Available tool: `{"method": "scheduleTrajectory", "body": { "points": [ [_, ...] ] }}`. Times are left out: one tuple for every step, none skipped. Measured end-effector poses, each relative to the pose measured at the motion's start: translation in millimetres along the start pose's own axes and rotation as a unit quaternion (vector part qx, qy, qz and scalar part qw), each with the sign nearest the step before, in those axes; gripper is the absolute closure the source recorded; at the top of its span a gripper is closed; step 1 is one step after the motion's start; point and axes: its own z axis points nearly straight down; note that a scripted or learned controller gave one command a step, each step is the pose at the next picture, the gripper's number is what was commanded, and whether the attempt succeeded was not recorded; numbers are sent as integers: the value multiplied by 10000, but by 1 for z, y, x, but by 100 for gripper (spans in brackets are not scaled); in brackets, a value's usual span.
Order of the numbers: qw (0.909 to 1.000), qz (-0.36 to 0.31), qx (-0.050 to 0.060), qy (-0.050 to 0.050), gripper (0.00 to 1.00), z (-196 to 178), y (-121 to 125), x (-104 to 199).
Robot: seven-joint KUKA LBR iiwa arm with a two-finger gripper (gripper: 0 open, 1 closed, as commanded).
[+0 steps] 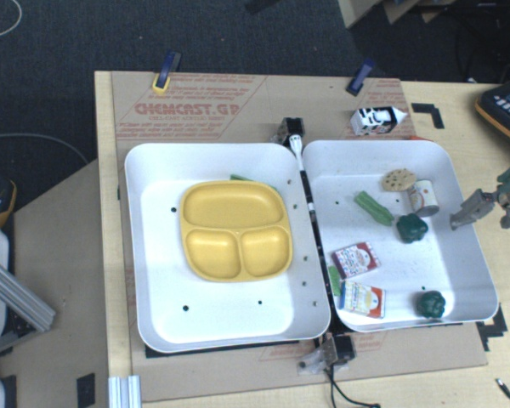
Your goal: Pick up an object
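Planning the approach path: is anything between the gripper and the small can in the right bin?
Nothing visible blocks it. The gripper sits at the right bin's right rim; the small can lies just left of it, bare bin floor between.

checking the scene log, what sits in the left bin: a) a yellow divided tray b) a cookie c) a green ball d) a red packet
a: the yellow divided tray lies in the left bin, while the small items such as the cookie lie in the right bin.
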Motion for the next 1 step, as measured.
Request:
{"method": "scheduleTrajectory", "body": {
  "points": [
    [10000,-20,-59,-19,0,-6,2,1]
  ]
}}
